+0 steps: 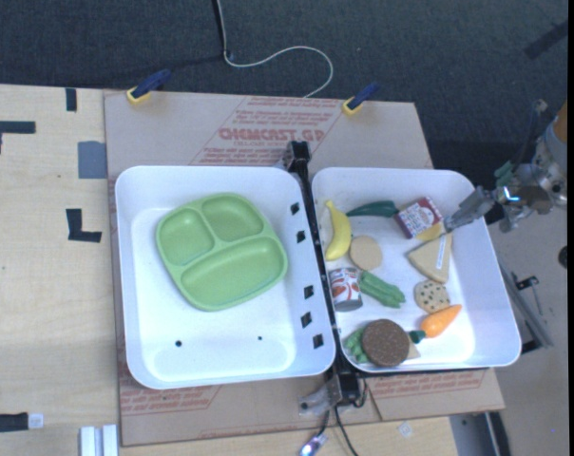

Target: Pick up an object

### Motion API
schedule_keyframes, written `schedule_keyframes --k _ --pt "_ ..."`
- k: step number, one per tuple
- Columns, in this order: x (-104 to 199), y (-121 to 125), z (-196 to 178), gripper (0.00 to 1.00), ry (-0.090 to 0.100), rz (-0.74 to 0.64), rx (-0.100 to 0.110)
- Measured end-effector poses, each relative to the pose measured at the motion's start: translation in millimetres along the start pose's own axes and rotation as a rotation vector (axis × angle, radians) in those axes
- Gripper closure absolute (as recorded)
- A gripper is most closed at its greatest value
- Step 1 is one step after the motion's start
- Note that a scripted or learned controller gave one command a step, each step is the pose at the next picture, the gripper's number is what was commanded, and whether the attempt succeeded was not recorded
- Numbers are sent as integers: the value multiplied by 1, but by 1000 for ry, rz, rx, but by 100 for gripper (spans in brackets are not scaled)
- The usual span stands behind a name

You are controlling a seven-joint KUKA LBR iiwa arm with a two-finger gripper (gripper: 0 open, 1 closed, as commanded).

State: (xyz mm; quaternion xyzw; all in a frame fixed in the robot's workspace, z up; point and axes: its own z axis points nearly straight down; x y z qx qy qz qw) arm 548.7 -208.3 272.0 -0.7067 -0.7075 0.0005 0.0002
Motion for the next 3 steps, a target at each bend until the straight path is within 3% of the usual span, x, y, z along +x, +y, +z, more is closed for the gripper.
schedule_keyframes --k 1,2,3 --pt "-12 -67 62 0 4 4 8" --pt "-16 -65 -272 0 -7 -1 -17" --pt "-16 -64 -274 100 -3 0 -3"
